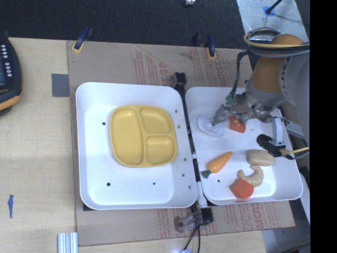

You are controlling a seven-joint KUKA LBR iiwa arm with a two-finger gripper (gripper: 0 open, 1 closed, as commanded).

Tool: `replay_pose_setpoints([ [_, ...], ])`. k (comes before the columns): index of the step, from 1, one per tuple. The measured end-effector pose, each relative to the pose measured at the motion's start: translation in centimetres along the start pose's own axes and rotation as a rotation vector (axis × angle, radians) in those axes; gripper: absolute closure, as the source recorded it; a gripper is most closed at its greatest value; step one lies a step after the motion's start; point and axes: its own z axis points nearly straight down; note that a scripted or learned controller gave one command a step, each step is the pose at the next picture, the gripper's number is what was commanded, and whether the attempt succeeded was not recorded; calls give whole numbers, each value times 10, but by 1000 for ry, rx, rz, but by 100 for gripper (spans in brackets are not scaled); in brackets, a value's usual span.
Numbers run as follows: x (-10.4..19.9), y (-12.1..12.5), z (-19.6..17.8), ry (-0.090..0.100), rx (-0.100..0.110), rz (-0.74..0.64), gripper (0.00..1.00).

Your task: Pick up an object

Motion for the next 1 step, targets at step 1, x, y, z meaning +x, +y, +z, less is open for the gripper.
replay_pose_setpoints([
  [1, -22, 29, -1, -2, -7, -1, 0],
])
